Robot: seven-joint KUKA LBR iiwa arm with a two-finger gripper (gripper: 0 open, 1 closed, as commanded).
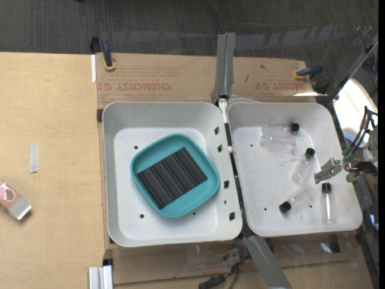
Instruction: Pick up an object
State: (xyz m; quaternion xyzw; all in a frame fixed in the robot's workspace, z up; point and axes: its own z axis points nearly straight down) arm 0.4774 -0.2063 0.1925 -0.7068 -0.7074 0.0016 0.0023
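Counter [48, 113] of pale board runs along the left, bearing a small grey strip [33, 158] and, near the edge, a red-and-white packet [13, 200]. Beside it, the left bin [114, 137] holds a teal tray [174, 174] with a dark ribbed insert, lying flat and turned at an angle. The right bin [252, 215] carries several clear plastic vials with black caps, scattered and mostly lying on their sides: one near the top [281, 131], one at mid-right [302, 164], one low down with its cap towards the divider [293, 200], and one by the right wall [326, 200]. At the far right, the tool [328, 170] reaches in over the bin's right rim, its metal tip sitting just beside the mid-right vial and above the one by the wall; whether its fingers are wide or narrow cannot be told from here, and nothing is seen between them. The likeliest trouble is a missed grasp: the vials are clear, smooth and round, so one could roll away or squirt out as the fingers close, and two lying close together near the tip could be nudged apart or pinched together. The bin wall near the tool could also foul the approach.
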